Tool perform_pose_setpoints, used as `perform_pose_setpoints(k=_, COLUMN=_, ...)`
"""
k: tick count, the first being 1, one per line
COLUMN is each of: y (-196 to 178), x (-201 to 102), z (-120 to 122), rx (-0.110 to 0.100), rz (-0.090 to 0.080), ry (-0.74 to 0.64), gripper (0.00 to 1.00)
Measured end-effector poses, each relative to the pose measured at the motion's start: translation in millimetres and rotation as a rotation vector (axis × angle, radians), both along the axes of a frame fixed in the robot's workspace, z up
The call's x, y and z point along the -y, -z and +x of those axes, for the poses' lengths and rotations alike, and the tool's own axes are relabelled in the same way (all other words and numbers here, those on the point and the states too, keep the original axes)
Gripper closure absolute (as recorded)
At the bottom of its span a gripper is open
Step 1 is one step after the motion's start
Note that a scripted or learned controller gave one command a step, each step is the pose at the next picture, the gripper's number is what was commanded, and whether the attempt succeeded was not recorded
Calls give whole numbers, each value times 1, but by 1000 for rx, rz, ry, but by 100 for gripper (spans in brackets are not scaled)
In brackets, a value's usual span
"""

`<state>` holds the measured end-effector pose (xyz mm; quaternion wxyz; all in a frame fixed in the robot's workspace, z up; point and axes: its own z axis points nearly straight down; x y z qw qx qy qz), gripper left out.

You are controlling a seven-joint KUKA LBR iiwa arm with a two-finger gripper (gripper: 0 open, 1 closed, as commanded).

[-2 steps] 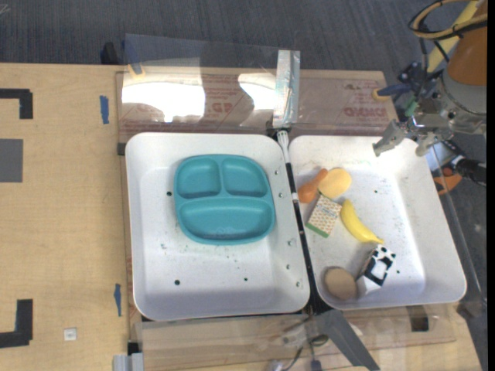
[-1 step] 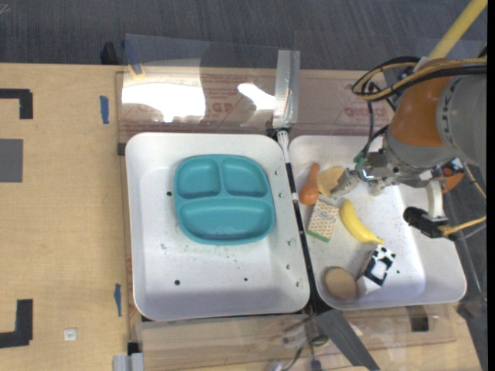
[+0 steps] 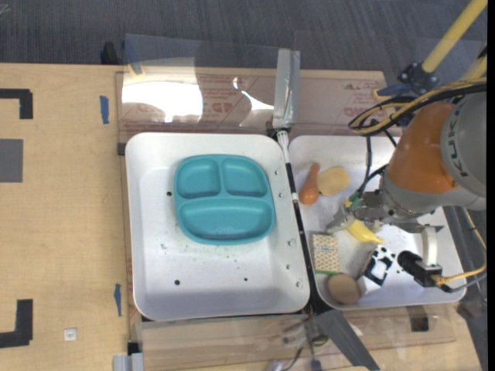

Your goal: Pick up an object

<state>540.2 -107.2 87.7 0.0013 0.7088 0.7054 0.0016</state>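
Here the grey arm with its orange band (image 3: 421,157) reaches over the right-hand white bin (image 3: 456,284), its two-finger gripper (image 3: 362,224) low among the objects; whether it is open or closed cannot be told. A yellow wedge-shaped piece (image 3: 363,232) lies just beneath it. Near it rest an orange carrot-shaped toy (image 3: 309,184), a pale yellow rounded lump (image 3: 334,180), a patterned square packet (image 3: 325,252) and a brown round object (image 3: 343,288). The left white bin (image 3: 155,269) holds a teal three-compartment plastic plate (image 3: 224,198).

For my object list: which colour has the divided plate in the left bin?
Teal: the three-compartment plastic plate shows best in the camera view.
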Motion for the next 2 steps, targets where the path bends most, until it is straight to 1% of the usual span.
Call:
perform_pose_setpoints(k=1, y=-12, x=0, z=2, rx=8, rz=-2, ry=1, gripper=100)
perform_pose_setpoints(k=2, y=-115, x=-33, z=22, rx=6, rz=-1, ry=-75, gripper=100)
